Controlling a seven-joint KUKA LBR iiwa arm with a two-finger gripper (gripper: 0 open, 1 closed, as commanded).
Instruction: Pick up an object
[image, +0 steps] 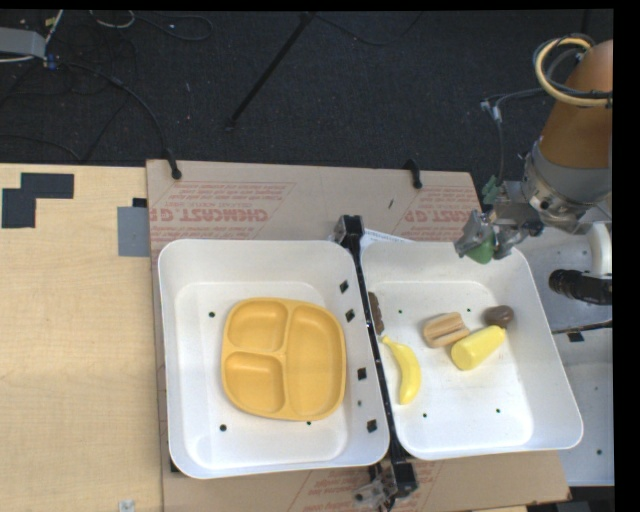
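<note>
A robotics lab test bench, not a home or kitchen. Two shallow white bins (200, 450) sit side by side on a sheet of printed cardboard (260, 205) laid over a pale wooden bench (70, 350). Black cables (130, 90) trail over dark carpet (330, 90) beyond the bench's far edge. An industrial robot arm (575, 120) with looped yellow cable stands at the bench's far right corner. The bins hold toy food and a yellow divided plate (285, 357).

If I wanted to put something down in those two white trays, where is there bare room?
Best spot: the right white bin, along its near strip below the yellow banana. Its middle is crowded by the tan bread-like block, yellow wedge and small brown lump. The left white bin offers narrow margins around the yellow divided plate.
</note>
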